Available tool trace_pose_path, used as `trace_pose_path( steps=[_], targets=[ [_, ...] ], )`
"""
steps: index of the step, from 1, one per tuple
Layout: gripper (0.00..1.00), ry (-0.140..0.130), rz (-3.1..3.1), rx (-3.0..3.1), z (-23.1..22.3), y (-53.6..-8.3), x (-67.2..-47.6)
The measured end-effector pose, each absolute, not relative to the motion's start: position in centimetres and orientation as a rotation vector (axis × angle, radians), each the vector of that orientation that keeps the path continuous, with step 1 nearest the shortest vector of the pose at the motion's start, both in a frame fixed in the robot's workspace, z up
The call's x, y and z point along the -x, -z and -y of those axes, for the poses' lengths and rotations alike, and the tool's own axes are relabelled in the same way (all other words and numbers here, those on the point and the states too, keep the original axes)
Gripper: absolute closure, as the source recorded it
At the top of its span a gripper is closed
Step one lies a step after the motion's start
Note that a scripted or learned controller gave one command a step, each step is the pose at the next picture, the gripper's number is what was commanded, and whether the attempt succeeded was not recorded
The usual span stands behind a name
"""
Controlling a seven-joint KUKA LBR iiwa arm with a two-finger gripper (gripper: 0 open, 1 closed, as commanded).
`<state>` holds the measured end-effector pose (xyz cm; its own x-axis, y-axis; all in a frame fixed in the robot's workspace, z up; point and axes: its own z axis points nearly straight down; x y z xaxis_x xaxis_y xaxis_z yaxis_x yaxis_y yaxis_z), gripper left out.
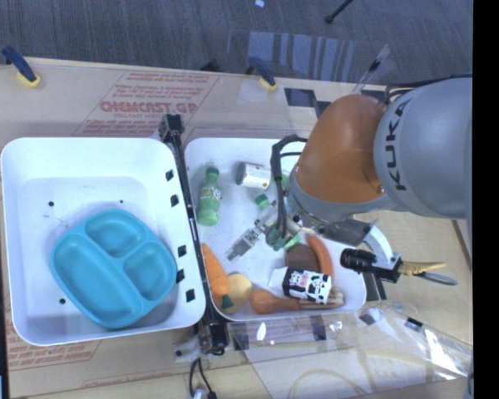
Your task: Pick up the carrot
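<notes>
Two white bins sit side by side on a bench. In the right bin (233,152), the grey arm with its orange band (341,152) reaches in from the right of the frame. The gripper (276,233) hangs near the bin's centre; whether it is apart or together cannot be told. The carrot (215,271) lies at the bin's lower left, along the left wall, below and left of the gripper and apart from it. A green bottle (209,196) lies above the carrot. The left bin (33,160) holds a blue divided plate (112,264).
</notes>
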<state>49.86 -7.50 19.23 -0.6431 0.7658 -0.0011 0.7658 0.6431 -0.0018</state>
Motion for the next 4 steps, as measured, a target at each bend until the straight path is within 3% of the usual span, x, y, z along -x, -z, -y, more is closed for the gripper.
trace_pose_path(
  steps=[1,2,3,4],
  targets=[
    [0.00,0.007,-2.884,-1.265,9.7,-12.3,-55.8],
    [0.00,0.003,-3.029,-0.847,8.8,-19.3,-47.9],
    [0.00,0.003,-3.060,-0.711,9.9,-19.0,-54.3],
    [0.00,0.000,-3.005,-0.938,4.0,-19.1,-47.6]
  ],
)
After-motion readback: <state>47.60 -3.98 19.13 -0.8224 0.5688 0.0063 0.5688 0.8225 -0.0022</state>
